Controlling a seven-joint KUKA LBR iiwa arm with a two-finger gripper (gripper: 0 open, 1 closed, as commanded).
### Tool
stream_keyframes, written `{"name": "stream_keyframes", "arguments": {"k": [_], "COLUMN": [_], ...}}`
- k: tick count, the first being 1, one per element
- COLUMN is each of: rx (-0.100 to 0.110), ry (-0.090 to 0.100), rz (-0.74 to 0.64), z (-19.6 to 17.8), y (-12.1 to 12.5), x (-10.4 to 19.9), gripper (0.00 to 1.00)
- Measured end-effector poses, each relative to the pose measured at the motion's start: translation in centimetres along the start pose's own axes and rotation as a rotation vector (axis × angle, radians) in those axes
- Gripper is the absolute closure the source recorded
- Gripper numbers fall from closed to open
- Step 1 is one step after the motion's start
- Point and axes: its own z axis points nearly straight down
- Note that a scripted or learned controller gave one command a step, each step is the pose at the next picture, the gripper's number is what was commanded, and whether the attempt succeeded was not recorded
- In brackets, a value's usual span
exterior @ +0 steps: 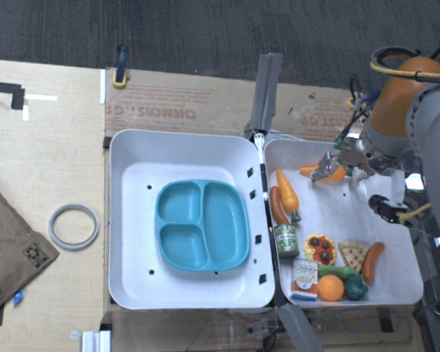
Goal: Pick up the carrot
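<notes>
The gripper [330, 169] is at the 12 o'clock part of the right bin [402, 294], low over the white floor. A small orange thing [309, 169] shows at its fingers, but I cannot tell whether it is held between them, and I cannot tell if the fingers are spread or pressed together, because they are too small and partly hidden by the wrist.

The carrot [286, 190] lies in the same bin along the 9 o'clock wall, tilted, with its green end toward 6 o'clock. It is near the gripper but apart from it, toward 8 o'clock of it. A sausage [277, 206] lies just beside the carrot, touching it. Under them stands a small green can [287, 240].

Along the 6 o'clock side of this bin are a small carton [303, 279], an orange [331, 288], a green vegetable [355, 288], a pizza piece [320, 248], a waffle piece [352, 255] and a second sausage [371, 261].

The left bin [128, 225] holds a turquoise divided plate [202, 224]. On the worktop [35, 160], at 9 o'clock of the left bin, lies a grey tape ring [73, 225].
</notes>
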Motion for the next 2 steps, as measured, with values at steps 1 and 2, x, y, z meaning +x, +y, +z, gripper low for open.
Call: {"name": "stream_keyframes", "arguments": {"k": [1,2], "rx": [-0.003,0.001], "ry": [0.0,0.001], "rz": [0.094,0.034], "z": [-8.6,-4.3], "y": [0.4,0.4], "x": [-3.2,-4.8], "gripper": [0.0,0.0]}}
